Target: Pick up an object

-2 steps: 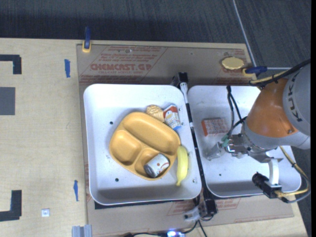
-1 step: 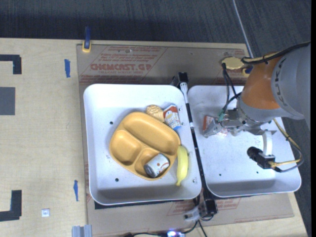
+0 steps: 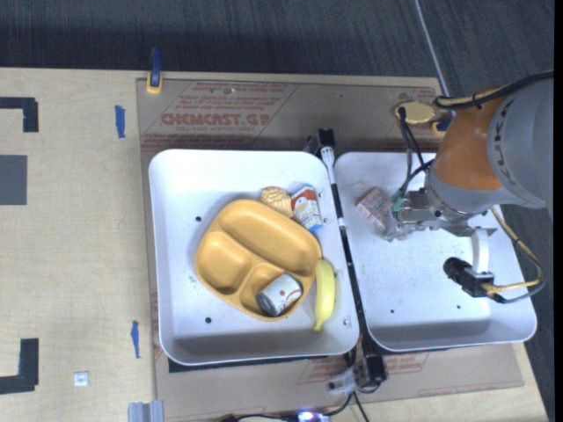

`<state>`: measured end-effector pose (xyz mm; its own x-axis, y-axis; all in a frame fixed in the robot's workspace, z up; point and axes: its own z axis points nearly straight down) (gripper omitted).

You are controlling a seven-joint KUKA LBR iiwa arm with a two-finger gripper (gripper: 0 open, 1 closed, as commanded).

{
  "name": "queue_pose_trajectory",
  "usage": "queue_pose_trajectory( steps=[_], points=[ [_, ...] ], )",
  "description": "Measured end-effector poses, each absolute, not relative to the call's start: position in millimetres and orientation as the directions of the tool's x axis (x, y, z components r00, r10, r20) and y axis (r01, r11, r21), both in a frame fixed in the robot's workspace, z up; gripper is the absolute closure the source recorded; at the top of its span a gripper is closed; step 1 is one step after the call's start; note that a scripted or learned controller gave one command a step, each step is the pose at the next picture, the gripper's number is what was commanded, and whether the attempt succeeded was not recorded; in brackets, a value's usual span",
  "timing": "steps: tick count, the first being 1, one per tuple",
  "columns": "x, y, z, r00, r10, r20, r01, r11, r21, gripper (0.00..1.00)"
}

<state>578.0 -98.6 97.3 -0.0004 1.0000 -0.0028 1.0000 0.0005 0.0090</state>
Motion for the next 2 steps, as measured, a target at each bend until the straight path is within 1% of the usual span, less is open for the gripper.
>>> queue_pose_trajectory(
  steps=[1,2],
  points=[
    [607.6,-180,87,0.000,1.000,-0.003,1.000,0.000,0.005,1.00],
    [577.5,-107,127,-0.001,1.000,0.002,1.000,0.001,-0.001,1.00]
  ],
)
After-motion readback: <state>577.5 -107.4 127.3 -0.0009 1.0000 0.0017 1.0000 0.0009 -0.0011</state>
